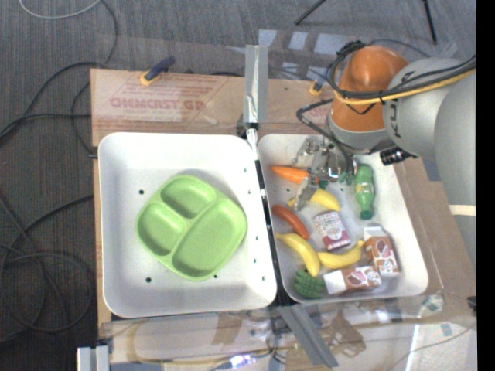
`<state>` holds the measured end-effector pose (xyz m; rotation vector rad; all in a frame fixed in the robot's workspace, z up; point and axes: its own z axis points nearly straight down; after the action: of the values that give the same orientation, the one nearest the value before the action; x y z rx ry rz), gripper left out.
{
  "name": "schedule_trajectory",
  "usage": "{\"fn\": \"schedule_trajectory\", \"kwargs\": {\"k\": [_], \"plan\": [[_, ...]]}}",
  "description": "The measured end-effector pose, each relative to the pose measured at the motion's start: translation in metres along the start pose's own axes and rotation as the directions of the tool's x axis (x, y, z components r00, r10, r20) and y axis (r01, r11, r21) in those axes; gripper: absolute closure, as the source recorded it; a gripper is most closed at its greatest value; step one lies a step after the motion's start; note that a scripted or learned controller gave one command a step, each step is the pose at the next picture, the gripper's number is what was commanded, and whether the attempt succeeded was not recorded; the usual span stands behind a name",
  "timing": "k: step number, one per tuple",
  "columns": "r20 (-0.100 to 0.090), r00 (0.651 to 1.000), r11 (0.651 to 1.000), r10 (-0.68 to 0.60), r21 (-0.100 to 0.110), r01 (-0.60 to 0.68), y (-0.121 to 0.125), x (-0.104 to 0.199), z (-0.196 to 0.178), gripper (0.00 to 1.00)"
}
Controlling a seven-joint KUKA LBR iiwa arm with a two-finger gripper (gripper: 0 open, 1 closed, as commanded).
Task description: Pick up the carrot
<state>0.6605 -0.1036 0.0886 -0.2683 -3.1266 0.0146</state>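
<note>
A robotics lab: taped cardboard (166,107) bench, loose cables (46,122), carpet (193,14) floor.

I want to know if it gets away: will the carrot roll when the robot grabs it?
Probably a bit. The carrot looks smooth, round and tapered, so it may roll or slip sideways. It looks like stiff plastic, so it shouldn't bend. The gripper is right beside its thick end.
</note>
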Motion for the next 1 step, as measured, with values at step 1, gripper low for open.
{"fn": "schedule_trajectory", "kwargs": {"k": [1], "plan": [[0.020, 1.000, 1.000, 0.004, -0.006, -0.004, 0.0028, -0.0043, -0.0096, 1.00]]}}
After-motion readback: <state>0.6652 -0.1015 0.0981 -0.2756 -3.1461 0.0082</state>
